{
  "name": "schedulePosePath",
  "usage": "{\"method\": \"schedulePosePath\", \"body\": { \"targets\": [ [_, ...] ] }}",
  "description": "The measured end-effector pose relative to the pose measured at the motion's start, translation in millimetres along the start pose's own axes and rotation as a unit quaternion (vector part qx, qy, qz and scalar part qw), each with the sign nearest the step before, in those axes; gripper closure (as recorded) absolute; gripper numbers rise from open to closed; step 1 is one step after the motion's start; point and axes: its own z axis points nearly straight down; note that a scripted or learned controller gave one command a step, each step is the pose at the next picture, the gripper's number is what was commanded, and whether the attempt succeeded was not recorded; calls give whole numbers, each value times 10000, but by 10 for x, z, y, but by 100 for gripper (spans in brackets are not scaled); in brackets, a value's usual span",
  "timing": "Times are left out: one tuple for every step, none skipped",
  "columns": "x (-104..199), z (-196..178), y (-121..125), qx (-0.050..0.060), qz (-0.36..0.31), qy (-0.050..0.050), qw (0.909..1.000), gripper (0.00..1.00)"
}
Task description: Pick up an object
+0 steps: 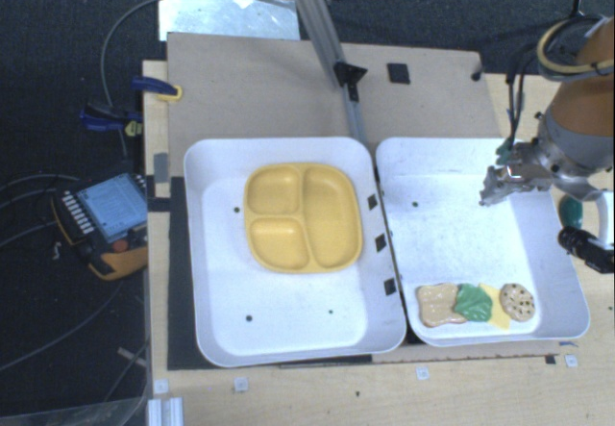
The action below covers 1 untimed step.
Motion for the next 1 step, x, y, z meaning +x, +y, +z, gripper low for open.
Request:
{"method": "schedulePosePath", "body": {
  "targets": [
    [-3, -542, 18, -3, -6, 0, 10000, 100]
  ]
}}
